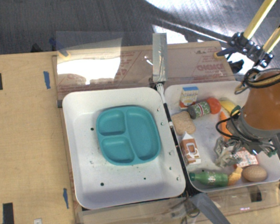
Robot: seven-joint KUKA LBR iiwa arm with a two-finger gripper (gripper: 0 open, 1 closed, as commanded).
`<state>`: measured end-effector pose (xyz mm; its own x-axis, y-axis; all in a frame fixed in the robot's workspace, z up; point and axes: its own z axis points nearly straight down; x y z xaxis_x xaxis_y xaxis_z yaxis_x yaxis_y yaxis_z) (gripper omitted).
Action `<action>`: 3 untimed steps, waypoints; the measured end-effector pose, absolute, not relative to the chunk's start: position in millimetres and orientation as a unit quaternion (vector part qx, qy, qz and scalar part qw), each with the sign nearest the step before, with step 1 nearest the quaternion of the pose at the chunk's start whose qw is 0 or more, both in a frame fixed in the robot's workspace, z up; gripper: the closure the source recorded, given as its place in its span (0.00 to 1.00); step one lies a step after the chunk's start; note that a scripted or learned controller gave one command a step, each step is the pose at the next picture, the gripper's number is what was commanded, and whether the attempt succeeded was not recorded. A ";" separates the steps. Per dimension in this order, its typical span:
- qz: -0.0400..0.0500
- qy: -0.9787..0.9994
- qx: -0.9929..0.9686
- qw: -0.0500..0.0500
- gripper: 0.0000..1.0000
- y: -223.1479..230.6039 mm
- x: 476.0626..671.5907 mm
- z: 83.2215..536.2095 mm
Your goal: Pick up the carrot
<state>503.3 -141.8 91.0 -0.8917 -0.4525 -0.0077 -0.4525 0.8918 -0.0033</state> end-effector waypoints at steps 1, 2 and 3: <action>-0.005 0.962 -0.274 0.009 1.00 -140.9 506.9 286.0; -0.001 0.962 -0.274 0.003 0.00 -140.2 504.9 279.3; 0.000 0.942 -0.335 0.003 0.00 -103.6 510.8 107.4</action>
